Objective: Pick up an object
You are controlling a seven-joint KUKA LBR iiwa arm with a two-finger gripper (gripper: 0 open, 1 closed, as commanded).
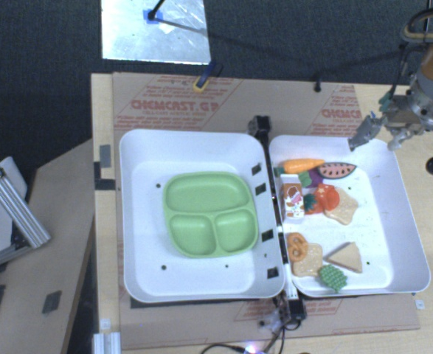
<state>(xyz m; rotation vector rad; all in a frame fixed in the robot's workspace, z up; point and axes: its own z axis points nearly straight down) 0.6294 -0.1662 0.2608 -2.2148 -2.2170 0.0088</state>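
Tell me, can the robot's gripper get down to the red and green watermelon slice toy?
Probably yes. The gripper hangs open above the right white bin's back corner, and the watermelon slice toy lies nearby with nothing over it. An orange carrot toy sits close beside it.

You have two shallow white plastic bins side by side on the table (65, 198). In the left bin (139, 153) a green three-compartment plastic tray (209, 214) sits near the middle. The right bin (400, 234) holds the toy food: an orange plastic carrot (303, 165) at the far end, a red watermelon slice (336, 170) just to its right, a tan triangular bread wedge (347, 257) nearer you, and a green knobbly piece (333, 276) in front of that wedge. The end effector (378, 135) hangs over the right bin's far right corner.
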